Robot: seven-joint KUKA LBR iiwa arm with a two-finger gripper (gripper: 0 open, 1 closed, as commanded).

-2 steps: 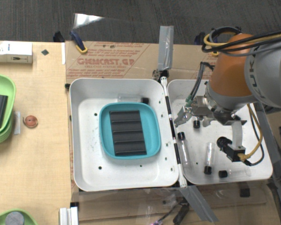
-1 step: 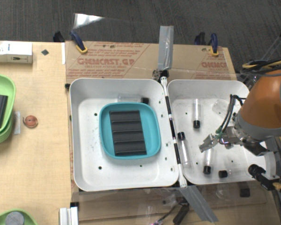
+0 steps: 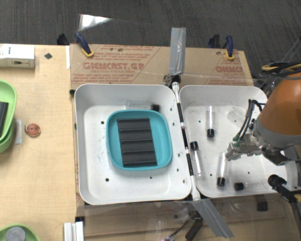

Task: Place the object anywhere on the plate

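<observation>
In the left shallow white bin [image 3: 90, 185] sits a square teal plastic plate [image 3: 113, 134] with rounded corners, and on it lies a black ribbed rectangular block [image 3: 136, 142] that covers most of the plate's floor. A small dark piece [image 3: 155, 107] rests just behind the plate's far rim.

The right shallow white bin [image 3: 200, 185] holds several clear tubes with black caps: one [image 3: 209, 122] upright in the view near the bin's middle, one [image 3: 194, 159] along the left wall, and one [image 3: 221, 172] near the front, just below the gripper. A small black cap-like piece [image 3: 238, 186] lies near the front wall.

The grey arm with its orange band [image 3: 288, 109] reaches in from the right, and the gripper [image 3: 236, 152] hangs over the right bin's centre-right, close to the front tube. Whether it holds anything cannot be told from this angle.

The plate leaves a band of bare white floor all round it in the left bin. The right bin has open floor at its far side and front left.

The bins are smooth and glossy, with small dark holes in their floors. Brown cardboard [image 3: 140, 64] lies behind them, and pale wood bench [image 3: 40, 185] to the left carries a green plastic tray [image 3: 5, 92].
</observation>
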